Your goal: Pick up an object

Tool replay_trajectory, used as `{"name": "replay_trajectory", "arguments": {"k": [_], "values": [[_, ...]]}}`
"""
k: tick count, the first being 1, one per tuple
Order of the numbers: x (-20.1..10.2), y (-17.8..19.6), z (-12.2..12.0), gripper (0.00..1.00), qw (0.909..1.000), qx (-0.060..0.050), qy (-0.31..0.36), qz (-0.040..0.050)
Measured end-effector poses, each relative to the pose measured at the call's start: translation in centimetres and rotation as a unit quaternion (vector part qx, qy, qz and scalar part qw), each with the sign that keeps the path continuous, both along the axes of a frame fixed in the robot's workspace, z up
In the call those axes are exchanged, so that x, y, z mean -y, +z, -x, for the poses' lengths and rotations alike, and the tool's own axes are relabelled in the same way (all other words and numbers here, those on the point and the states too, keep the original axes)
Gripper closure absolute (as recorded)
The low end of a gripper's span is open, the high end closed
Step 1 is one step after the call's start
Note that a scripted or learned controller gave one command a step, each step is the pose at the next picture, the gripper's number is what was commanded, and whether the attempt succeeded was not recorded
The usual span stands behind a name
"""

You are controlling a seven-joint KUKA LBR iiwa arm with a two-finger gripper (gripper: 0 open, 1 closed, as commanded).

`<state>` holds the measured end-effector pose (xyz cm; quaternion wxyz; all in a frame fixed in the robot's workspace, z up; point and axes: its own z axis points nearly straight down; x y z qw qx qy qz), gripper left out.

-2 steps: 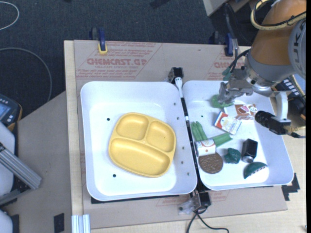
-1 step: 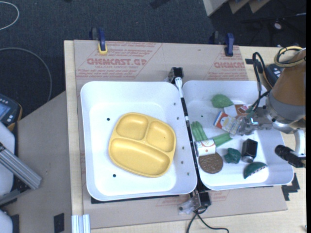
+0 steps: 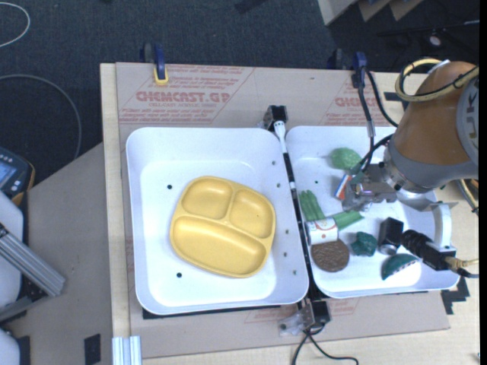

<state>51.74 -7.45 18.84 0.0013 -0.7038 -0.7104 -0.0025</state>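
My gripper (image 3: 359, 192) hangs low over the middle of the right bin (image 3: 380, 286), reaching in from the right. Several small things lie around it. A light green lump (image 3: 345, 158) sits just behind it. A small red and blue piece (image 3: 343, 188) is at its left tip, and I cannot see whether it is gripped. A green stick (image 3: 347, 219) lies just in front. Further left are a dark green strip (image 3: 310, 204) and a white and red block (image 3: 323, 228).
Near the right bin's front lie a brown disc (image 3: 330, 255), a teal lump (image 3: 364, 243) and a teal wedge (image 3: 398, 265). A yellow divided plate (image 3: 222, 225) lies in the left bin (image 3: 144, 204). The bins' rims meet at a black-hinged ridge (image 3: 293, 196).
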Motion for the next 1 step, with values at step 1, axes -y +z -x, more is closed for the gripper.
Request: {"name": "replay_trajectory", "arguments": {"k": [1], "values": [[-9.12, 2.01, 3.26, 1.0, 1.0, -0.003, 0.0, 0.0008]]}}
